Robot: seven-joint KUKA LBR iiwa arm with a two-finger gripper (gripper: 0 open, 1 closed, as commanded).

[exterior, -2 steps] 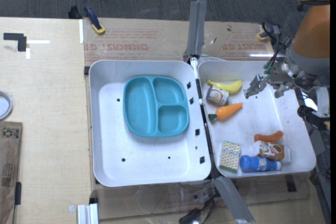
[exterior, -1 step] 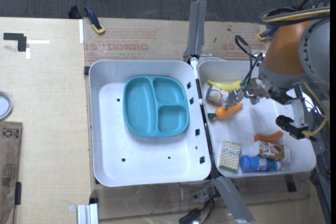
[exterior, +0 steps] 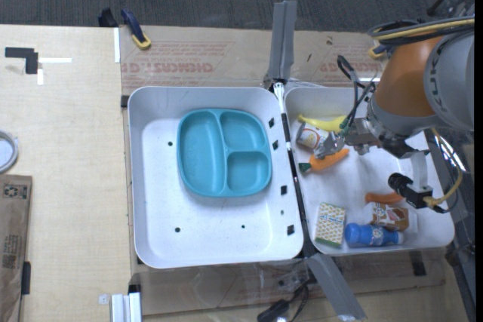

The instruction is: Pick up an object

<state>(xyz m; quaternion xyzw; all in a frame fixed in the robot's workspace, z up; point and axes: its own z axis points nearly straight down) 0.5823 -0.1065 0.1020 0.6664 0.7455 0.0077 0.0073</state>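
My gripper (exterior: 336, 145) is low in the right bin (exterior: 430, 241), near its back left part. Its tip is directly over an orange carrot (exterior: 330, 161) that lies on the bin floor, and it partly covers the carrot's upper end. Just behind the gripper lies a yellow banana (exterior: 321, 121). A small round can (exterior: 307, 137) rests to the left of it. Whether the carrot is gripped cannot be made out from this angle.
The left bin (exterior: 151, 230) holds a teal divided plate (exterior: 224, 153). At the front of the right bin are a cracker box (exterior: 329, 224), a blue bottle (exterior: 371, 236), a brown packet (exterior: 391, 217) and an orange piece (exterior: 381, 198). A metal divider (exterior: 283, 41) stands between the bins.
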